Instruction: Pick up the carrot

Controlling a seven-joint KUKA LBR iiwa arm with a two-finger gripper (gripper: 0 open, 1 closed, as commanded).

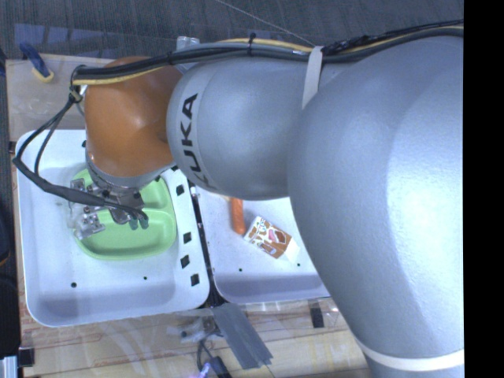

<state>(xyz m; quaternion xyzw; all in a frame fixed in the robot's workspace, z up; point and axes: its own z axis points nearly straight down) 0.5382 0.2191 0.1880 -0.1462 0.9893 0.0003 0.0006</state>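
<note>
Your gripper (110, 207) hangs over the green dish (130, 227) in the left bin (47, 290), and you cannot tell its state. A descent here risks seizing the dish instead. The carrot (236, 215), a slim orange stick, lies in the right bin (260, 286) beside a snack packet (270, 238).

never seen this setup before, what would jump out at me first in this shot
The huge grey arm sweeps in from the right and covers much of the view, its orange band above the left bin. Under the band the gripper hangs over a green dish in that bin. The carrot lies in the right bin beside a small snack packet.
</note>
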